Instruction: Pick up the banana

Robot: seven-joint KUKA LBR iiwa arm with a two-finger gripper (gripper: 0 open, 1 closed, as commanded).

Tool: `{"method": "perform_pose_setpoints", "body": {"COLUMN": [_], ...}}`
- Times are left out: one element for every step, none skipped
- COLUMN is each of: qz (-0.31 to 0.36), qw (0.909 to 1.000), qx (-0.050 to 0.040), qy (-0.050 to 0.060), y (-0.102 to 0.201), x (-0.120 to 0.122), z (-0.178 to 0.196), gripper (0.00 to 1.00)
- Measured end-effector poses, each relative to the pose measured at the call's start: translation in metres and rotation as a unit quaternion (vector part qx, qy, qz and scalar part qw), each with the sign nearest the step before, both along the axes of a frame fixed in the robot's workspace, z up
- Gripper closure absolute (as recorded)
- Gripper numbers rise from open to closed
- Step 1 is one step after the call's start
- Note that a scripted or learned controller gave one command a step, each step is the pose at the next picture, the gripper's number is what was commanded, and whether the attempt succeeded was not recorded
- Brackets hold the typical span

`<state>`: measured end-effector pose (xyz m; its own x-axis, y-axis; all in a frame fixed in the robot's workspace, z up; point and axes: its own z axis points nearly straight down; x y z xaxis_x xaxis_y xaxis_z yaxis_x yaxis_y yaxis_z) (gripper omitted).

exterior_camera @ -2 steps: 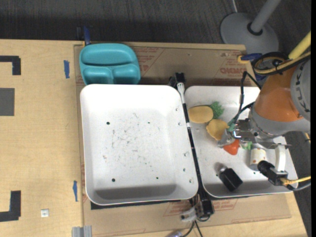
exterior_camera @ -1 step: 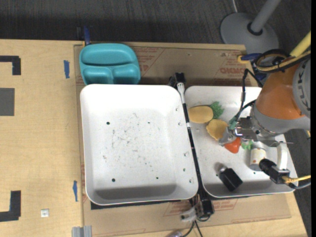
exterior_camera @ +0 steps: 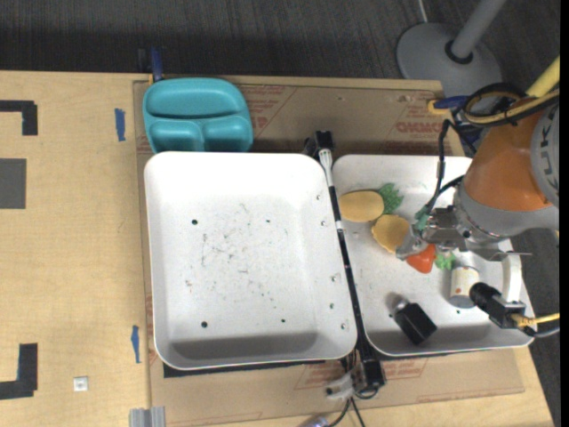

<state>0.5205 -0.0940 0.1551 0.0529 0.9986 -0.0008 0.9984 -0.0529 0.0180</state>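
Two yellow pieces lie in the right bin [exterior_camera: 498, 341]. One is a rounded piece [exterior_camera: 360, 205] near the bin's far left corner. The other [exterior_camera: 390, 232] lies just in front of it, and I cannot tell which is the banana. My gripper [exterior_camera: 420, 243] hangs low over the bin, right beside the nearer yellow piece and partly over a red-orange item [exterior_camera: 425, 261]. The arm's orange band [exterior_camera: 505, 178] and wrist cover the bin's right part.
A green leafy item [exterior_camera: 390, 196] lies behind the yellow pieces. A black block [exterior_camera: 414, 321] sits near the right bin's front and a white cylinder [exterior_camera: 460, 283] is under the wrist. The left bin [exterior_camera: 240, 256] adjoins, with a teal tray [exterior_camera: 197, 114] behind it.
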Motion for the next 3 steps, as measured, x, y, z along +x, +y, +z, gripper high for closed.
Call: {"method": "perform_pose_setpoints", "body": {"qz": [0.0, 0.001, 0.002], "qw": [1.0, 1.0, 1.0], "qx": [-0.0001, -0.0003, -0.0004], "qy": [-0.001, -0.002, -0.003], "y": [0.0, 0.001, 0.001], "x": [0.001, 0.002, 0.003], "z": [0.01, 0.02, 0.03], "gripper": [1.0, 1.0, 1.0]}}
